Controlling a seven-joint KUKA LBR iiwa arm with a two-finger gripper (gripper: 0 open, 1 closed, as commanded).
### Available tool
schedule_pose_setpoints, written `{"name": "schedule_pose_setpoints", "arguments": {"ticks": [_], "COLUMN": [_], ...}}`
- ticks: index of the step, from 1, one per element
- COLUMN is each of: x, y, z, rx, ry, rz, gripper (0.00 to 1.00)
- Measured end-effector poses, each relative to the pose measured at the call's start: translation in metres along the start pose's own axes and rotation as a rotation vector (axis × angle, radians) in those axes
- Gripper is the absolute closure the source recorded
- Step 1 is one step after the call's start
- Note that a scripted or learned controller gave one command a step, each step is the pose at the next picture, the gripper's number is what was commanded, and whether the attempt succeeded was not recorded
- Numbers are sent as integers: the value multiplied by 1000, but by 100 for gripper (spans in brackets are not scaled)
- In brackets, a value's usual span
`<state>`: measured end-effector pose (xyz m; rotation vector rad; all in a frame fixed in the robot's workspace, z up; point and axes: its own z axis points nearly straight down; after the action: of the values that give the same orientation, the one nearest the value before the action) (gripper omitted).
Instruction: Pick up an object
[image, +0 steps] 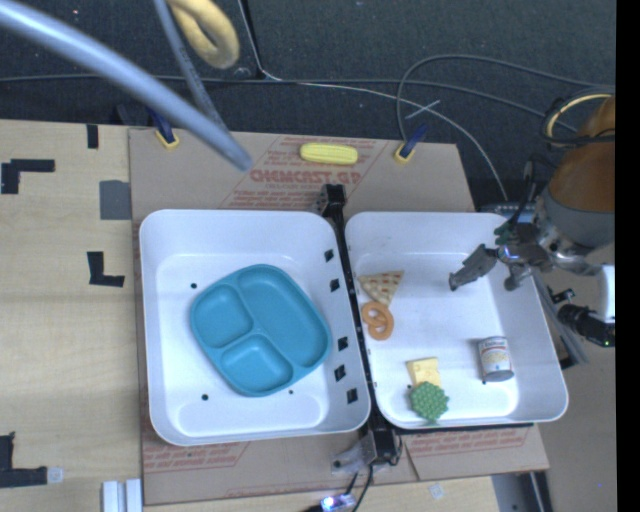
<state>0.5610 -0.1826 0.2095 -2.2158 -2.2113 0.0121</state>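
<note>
Camera view puts broccoli (429, 401) and cheese (423, 371) nearest in the right bin (520, 405), a can (493, 359) to their right, a pretzel (378, 322) farther left. Beyond them the gripper (485, 267) hovers, fingers spread and empty; I judge the isolated can the safest pick, approached straight down and centred.

Left bin (160, 300): divided plate (260, 328). Right bin (530, 390): waffle (382, 287) behind pretzel (378, 322); cheese (423, 371) behind broccoli (429, 401); can (493, 359) to their right.
</note>
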Motion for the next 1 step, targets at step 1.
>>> {"name": "schedule_pose_setpoints", "arguments": {"ticks": [1], "x": [0], "y": [3], "z": [-6], "rx": [-12], "ry": [-3], "rz": [-3], "gripper": [0]}}
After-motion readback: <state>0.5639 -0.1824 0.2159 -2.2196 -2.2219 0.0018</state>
